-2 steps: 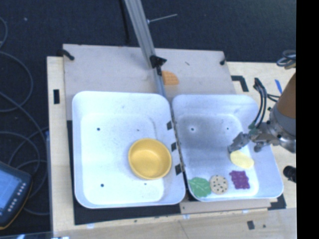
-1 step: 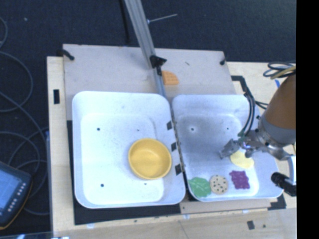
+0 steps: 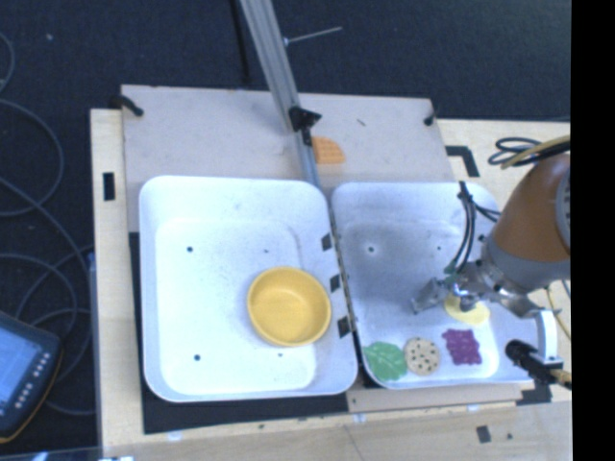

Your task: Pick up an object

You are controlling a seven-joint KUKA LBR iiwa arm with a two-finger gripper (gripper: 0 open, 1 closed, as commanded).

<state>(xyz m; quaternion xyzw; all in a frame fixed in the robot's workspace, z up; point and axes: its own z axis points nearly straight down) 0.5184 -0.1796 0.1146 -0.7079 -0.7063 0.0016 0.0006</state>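
Gripper (image 3: 459,299) sits low in the right bin (image 3: 384,219), toward its front-right corner, hanging off the orange-banded wrist that reaches in from the right edge. Can't tell how it's set (too blurred and partly under the wrist).

Camera view, right bin: a small yellow piece (image 3: 467,306) lies right at the gripper, touching or just under it — can't resolve which, and nothing here proves a grasp. Along the front edge sits a row of three: green piece (image 3: 384,358) at the front-left corner, round cookie (image 3: 422,355) next to it, purple piece (image 3: 463,346) on the right end, just in front of the gripper.

Left bin (image 3: 192,219): yellow bowl (image 3: 288,305) near the front-right corner, well apart from the gripper.

Key relation: yellow piece is the nearest candidate, essentially at the tool tip, so my read is a straight lift tests the pick. No clear long axis on it. Purple piece is next nearest, toward the bin's front edge.
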